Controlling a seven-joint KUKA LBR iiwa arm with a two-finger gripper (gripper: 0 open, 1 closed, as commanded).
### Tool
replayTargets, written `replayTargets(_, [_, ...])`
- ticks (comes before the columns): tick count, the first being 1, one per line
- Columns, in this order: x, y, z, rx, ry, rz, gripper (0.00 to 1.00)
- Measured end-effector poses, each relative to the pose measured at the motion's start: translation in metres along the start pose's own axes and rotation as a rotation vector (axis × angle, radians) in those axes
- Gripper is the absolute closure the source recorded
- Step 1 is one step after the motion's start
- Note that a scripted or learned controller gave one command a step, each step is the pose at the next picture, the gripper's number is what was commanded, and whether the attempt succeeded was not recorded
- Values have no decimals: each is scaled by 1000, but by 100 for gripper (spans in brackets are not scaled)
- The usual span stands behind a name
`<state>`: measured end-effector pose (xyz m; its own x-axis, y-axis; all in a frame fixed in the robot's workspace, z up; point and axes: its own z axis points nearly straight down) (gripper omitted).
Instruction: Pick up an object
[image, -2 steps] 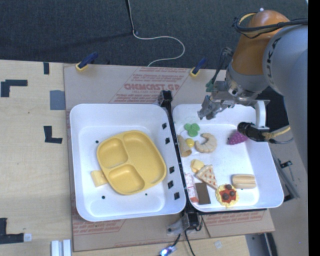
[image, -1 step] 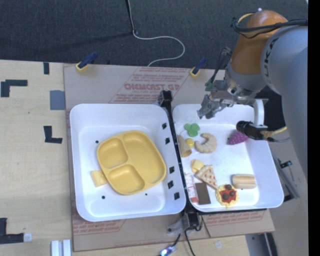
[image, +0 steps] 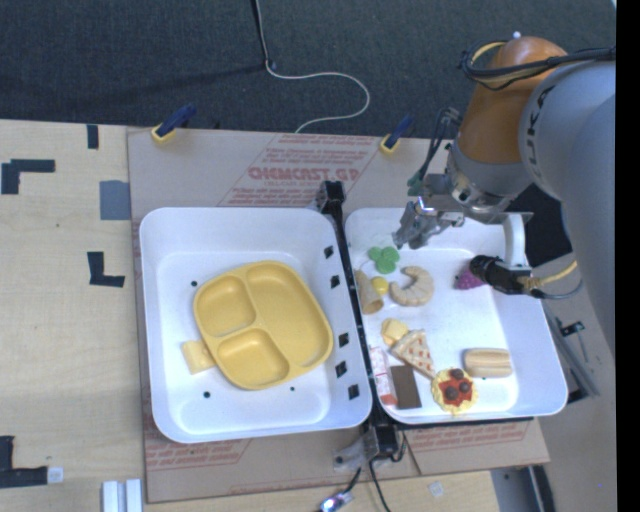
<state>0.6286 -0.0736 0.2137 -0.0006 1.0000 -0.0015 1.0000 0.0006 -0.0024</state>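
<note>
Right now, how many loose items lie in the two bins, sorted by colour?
Yellow: 5, tray, block beside the tray, cheese cube, small cup, tart
Tan: 3, croissant, pizza slice, bread roll
Green: 1
Purple: 1
Brown: 1
Total: 11

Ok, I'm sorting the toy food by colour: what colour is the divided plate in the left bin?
Yellow; the divided plate shows plainly in the camera view.
</note>
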Motion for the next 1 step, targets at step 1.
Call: replayTargets(1, [-5,-3,-18,-2,1,-1,100])
